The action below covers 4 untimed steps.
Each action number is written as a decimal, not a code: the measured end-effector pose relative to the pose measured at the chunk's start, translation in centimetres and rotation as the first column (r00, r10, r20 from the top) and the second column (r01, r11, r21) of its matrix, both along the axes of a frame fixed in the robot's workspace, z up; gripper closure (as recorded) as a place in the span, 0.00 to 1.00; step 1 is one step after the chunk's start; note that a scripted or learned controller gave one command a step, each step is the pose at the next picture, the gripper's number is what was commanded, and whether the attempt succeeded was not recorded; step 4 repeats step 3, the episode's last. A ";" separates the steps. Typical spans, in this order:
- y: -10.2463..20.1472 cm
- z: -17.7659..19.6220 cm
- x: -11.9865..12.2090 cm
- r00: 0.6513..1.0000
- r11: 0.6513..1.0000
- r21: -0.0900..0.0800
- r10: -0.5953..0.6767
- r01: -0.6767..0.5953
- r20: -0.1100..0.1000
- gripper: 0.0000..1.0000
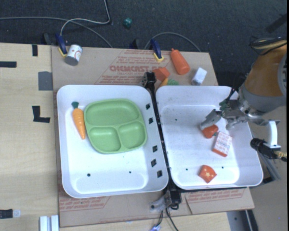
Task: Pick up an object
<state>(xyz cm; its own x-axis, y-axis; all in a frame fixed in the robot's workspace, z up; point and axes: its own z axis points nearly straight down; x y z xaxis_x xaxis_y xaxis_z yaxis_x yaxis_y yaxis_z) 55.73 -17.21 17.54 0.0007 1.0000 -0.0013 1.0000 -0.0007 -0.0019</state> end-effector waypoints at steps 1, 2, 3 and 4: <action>-1.7 -8.8 3.1 1.000 1.000 -0.002 0.002 -0.002 0.010 0.00; -1.7 -7.7 3.1 1.000 1.000 -0.003 0.003 -0.003 0.011 1.00; 7.0 3.1 3.2 1.000 1.000 0.002 0.003 -0.003 0.002 1.00; 7.0 3.1 3.2 1.000 1.000 0.002 0.003 -0.003 0.002 1.00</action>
